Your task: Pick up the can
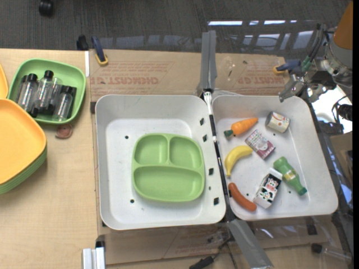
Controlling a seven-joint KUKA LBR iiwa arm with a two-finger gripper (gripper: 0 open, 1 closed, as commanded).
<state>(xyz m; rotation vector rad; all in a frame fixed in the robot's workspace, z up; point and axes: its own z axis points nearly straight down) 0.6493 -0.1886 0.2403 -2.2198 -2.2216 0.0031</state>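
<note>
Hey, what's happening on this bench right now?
A robot arm is set to pick up the can, which lies on its side near the back of the right bin. The gripper hangs above that bin's back edge, holding nothing. The left bin holds a green divided plate.

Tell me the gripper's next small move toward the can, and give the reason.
Probably bring the gripper inward and down over the can. The gripper hangs at the right bin's far right corner, just outside the rim, apart from everything. The can lies on its side near that corner, beyond the pink box and right of the carrot, with bare bin floor around it.
</note>
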